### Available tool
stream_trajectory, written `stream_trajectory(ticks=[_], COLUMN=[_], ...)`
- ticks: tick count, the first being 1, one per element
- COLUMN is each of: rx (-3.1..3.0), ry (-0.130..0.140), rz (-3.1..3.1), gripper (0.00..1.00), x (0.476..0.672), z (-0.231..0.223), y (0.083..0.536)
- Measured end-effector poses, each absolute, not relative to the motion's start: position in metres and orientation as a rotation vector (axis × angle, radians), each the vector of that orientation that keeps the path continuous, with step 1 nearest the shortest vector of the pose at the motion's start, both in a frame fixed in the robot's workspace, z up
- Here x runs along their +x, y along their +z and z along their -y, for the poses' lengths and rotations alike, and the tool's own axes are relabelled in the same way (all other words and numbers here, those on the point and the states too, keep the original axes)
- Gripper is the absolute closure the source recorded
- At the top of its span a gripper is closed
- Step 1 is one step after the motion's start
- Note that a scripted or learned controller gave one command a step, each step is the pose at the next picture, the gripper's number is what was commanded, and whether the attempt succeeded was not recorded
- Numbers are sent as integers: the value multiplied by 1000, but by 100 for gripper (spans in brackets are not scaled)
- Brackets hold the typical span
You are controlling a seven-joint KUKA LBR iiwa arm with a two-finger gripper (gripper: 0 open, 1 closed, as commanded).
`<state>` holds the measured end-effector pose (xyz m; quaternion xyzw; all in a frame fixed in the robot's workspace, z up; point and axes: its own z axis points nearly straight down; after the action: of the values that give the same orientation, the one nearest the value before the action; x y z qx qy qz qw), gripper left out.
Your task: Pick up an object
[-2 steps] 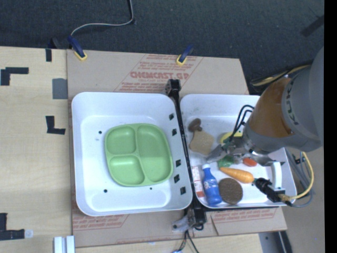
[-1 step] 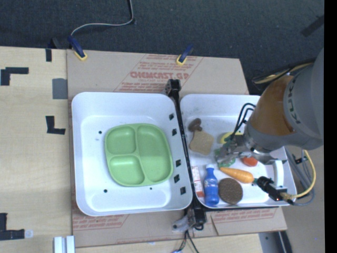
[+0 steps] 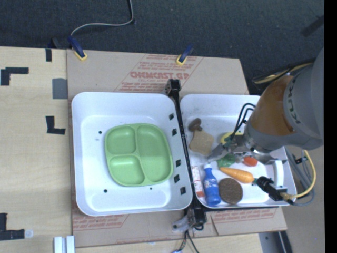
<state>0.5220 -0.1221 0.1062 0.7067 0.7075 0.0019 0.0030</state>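
a: nearest the front edge of the right bin (image 3: 231, 103)?
b: a blue bottle (image 3: 211, 186) beside a brown disc (image 3: 230, 190), with a carrot (image 3: 238, 174) just above.
a: and the gripper (image 3: 224, 151)?
b: low over the carrot and a tan block (image 3: 201, 142); whether it's open or holding anything, i can't tell.
a: the left bin (image 3: 84, 141)?
b: a green tray (image 3: 139, 154).

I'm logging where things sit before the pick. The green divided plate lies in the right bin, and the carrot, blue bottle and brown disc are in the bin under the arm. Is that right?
Not quite. The camera view shows the green divided plate in the left bin, not the right one. The carrot, blue bottle and brown disc do lie in the bin under the arm.
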Motion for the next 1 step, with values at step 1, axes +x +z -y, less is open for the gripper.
stream_trajectory(ticks=[1], rx=[2218], ry=[2], rz=[-2218], gripper=[0], x=[521], z=[124], y=[87])
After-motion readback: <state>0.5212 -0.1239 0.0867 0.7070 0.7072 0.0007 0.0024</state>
